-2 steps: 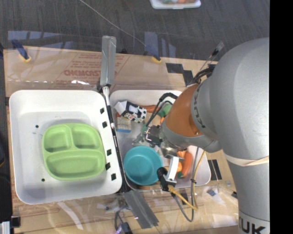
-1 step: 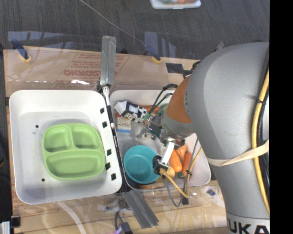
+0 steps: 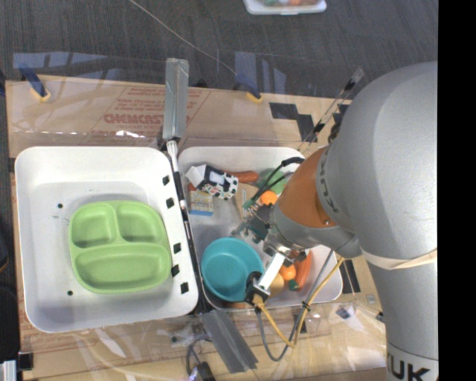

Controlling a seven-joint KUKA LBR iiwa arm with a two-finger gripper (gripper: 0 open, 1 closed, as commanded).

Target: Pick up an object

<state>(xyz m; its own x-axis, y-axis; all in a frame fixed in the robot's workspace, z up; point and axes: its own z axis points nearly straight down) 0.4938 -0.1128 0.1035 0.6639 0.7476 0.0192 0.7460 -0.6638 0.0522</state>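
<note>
Arm [image 3: 387, 164] crowds the right bin [image 3: 223, 154]
Hand [image 3: 256, 219], state unclear, hemmed by teal bowl [image 3: 227, 268], carrot [image 3: 303, 269], cow-print box [image 3: 219, 181]; green plate [image 3: 117, 245] in left bin [image 3: 44, 171].

A brown cardboard sheet [image 3: 141, 111] with red print covers the bench, glossy under clear film. Blue tape [image 3: 31, 78] sits at its far corners. A grey metal strip [image 3: 175, 97] crosses its middle. Beyond its far edge lies dark ribbed floor [image 3: 89, 30], with a white tray [image 3: 286, 6] at the top.

Two white bins [image 3: 30, 223] [image 3: 245, 158], one green plate [image 3: 119, 245], one teal bowl [image 3: 229, 266], one black-and-white toy [image 3: 217, 181], one small box [image 3: 201, 203].
</note>
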